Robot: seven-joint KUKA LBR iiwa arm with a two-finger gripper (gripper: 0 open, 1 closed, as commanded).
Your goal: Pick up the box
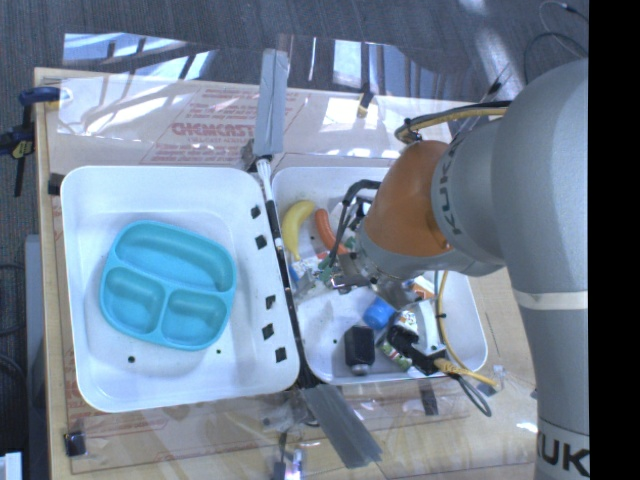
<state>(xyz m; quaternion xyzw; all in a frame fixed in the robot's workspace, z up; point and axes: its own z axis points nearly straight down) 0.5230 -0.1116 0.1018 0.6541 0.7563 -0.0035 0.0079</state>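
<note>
In the right bin (470, 313) the arm (450, 208) hung low over the clutter, presumably reaching for the box, which I could not pick out; jaws' state could not be told.

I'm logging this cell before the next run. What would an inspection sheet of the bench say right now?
Surface: two white bins, left bin and right bin.
Job's things: box not identifiable among the right bin's items.
Clutter: blue divided plate in left bin; banana, orange piece, blue piece, black object in right bin.
Grippers: hidden under the wrist.
Cables: yellow cable over right bin's rim.
Surroundings: blue clamp at bench corner.
</note>
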